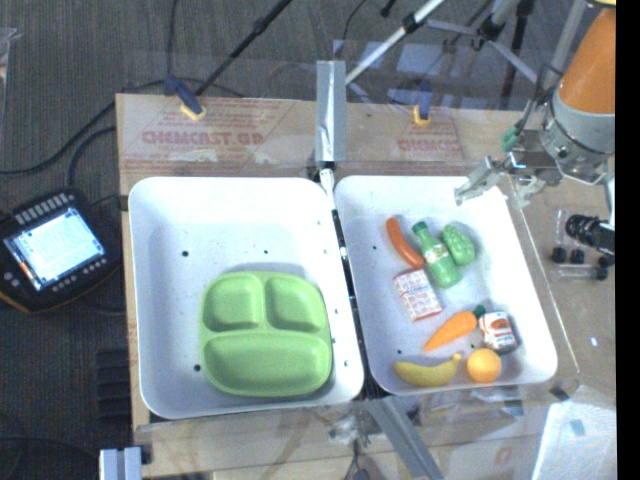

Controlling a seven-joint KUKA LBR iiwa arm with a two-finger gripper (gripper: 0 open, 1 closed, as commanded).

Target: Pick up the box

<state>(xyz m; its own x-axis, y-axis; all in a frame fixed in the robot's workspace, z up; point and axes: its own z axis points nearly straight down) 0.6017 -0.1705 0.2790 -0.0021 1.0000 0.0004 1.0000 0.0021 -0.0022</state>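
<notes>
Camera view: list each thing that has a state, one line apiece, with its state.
Gripper: above the right bin's far corner, apart from every item.
Box: lying flat in the right bin, not held.
Green bottle: lying on its side.
Green tray: right way up in the left bin.
Handheld screen: lit.
</notes>
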